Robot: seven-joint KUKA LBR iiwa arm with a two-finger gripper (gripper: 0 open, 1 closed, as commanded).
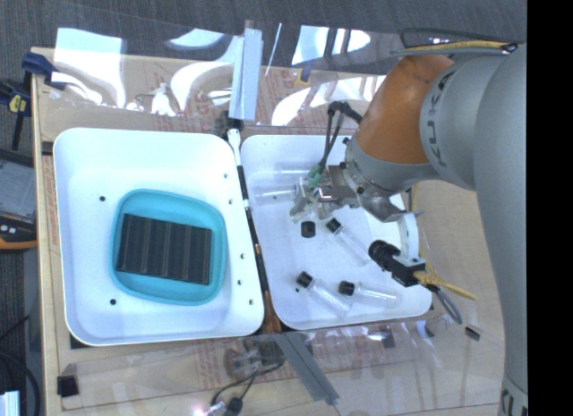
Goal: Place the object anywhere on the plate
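Grey arm (pixel 466 110) reaching into the right bin (pixel 269 253), gripper (pixel 309 198) low over scattered black-capped clear vials (pixel 318 287), grip state impossible to tell, teal plate (pixel 168 246) with dark ribbed insert in the left bin (pixel 81 155)

end effector (pixel 304 201) – tips too small to read | right bin (pixel 269 253) – far side hidden by arm

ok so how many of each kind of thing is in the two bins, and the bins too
white bins: 2
blue plate: 1
black-capped clear tubes: 4
total: 7
A further tube may lie under the gripper; too unclear to count.
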